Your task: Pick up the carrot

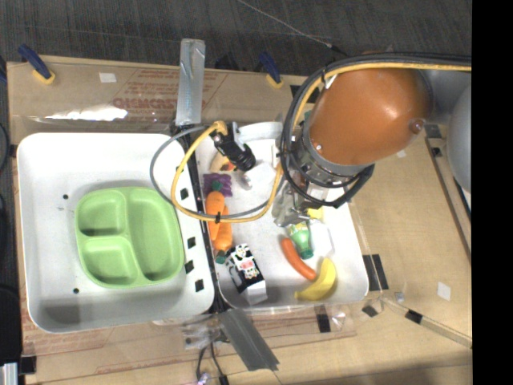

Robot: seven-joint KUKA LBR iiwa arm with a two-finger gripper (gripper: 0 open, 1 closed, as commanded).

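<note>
Sharing the right bin (353, 239): carrot (297, 258), banana (320, 281), milk carton (244, 269).

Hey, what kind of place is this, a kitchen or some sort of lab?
Probably a robot lab, not a kitchen: an arm reaches over two white bins, toy food like a carrot and banana lies inside, and the bench is cardboard-covered.

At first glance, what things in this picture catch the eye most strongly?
The orange band of the arm, looming over the right bin, draws the eye first. Next comes the green divided plate in the left bin. Then the yellow banana beside a carrot, near the right bin's front edge.
</note>
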